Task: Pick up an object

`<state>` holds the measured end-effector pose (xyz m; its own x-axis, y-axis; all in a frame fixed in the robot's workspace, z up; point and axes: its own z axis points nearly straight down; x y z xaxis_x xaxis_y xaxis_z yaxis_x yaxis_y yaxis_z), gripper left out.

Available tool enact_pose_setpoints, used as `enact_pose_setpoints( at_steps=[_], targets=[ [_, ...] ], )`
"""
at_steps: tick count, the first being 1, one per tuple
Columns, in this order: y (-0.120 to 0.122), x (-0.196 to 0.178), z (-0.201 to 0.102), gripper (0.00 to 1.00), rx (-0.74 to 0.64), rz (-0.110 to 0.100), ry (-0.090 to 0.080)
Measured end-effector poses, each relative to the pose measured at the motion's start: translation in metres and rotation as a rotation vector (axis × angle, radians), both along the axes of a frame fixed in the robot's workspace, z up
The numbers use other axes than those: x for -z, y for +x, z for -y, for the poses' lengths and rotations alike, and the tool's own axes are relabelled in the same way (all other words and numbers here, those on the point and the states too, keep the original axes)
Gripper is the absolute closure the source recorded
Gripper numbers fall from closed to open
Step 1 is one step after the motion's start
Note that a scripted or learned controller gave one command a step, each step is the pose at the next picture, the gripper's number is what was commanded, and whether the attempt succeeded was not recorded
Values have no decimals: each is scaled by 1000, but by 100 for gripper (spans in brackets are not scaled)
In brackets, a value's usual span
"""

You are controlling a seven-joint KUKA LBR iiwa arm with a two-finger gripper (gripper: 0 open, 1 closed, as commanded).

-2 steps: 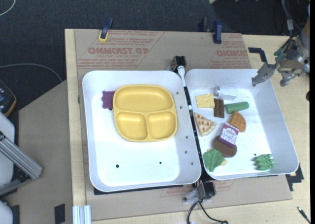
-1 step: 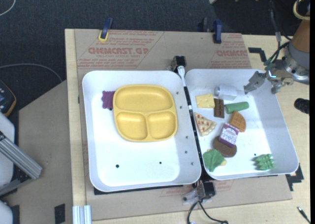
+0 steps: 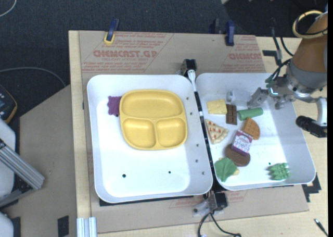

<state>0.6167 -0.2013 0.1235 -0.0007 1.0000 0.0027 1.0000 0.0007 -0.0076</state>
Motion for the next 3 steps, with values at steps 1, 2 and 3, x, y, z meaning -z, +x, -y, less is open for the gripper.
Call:
enact_pose_setpoints(
  at_steps=[1,2,3],
  targets=[
    [2,36,0,0,1,11,-1],
    [5,22,0,100,0,22,-5],
    [13,-36,-8,100,-2,16,-6]
  ],
)
